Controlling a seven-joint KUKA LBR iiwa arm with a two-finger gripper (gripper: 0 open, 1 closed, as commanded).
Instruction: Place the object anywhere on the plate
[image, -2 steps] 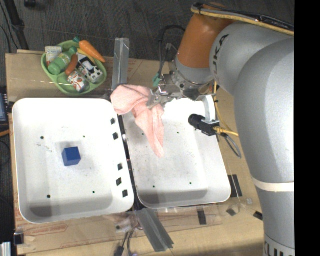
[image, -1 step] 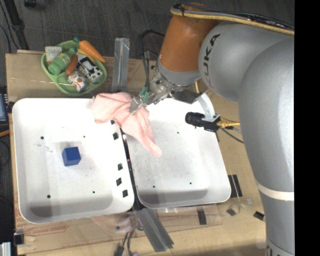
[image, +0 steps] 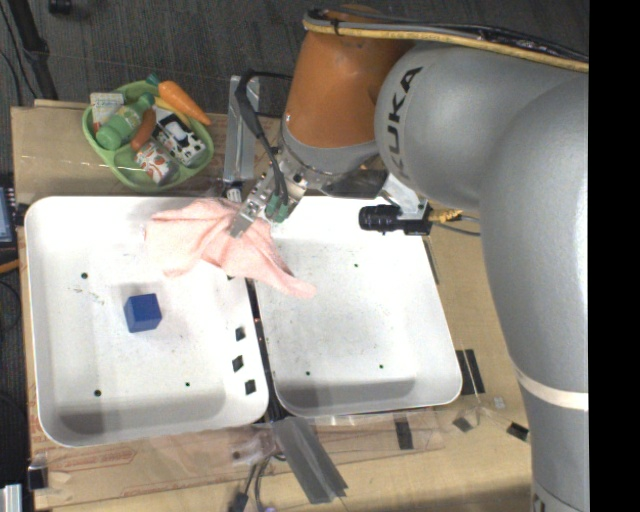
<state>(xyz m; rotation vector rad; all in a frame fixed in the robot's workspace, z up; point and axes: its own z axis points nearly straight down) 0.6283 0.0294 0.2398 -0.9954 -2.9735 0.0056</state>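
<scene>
- Pink cloth (image: 225, 248) lies crumpled across the seam between the two bins, most of it in the left bin (image: 60, 330), one tail trailing into the right bin (image: 400, 330).
- Gripper (image: 252, 212) sits at the cloth's upper middle, touching it; fabric seems bunched at its tip, but whether it is pinched I cannot tell.
- Blue cube (image: 143, 312) rests in the left bin, well apart from the cloth.
- Green bowl (image: 100, 148) of toys stands behind the left bin.

bins (image: 60, 420): 2 | pink cloth (image: 225, 250): 1 | blue cube (image: 143, 312): 1 | green bowl (image: 110, 160): 1, maybe
</scene>
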